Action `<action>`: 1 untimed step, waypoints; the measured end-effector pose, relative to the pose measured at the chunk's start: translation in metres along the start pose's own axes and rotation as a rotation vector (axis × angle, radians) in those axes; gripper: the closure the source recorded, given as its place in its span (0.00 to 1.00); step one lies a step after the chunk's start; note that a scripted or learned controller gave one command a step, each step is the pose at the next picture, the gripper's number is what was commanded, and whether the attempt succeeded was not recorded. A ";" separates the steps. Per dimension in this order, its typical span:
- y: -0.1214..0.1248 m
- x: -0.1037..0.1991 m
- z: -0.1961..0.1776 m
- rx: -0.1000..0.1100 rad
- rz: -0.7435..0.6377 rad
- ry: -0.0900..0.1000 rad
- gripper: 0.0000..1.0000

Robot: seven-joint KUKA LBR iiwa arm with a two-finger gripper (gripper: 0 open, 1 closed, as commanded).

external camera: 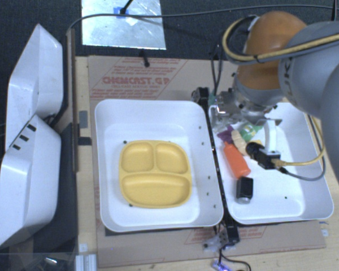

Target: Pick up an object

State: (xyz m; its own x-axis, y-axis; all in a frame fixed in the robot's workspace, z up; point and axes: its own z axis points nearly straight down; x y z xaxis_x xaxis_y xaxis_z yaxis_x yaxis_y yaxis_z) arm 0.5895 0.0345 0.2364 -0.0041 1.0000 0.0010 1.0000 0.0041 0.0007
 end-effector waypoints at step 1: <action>0.016 0.052 0.014 0.001 -0.001 0.000 1.00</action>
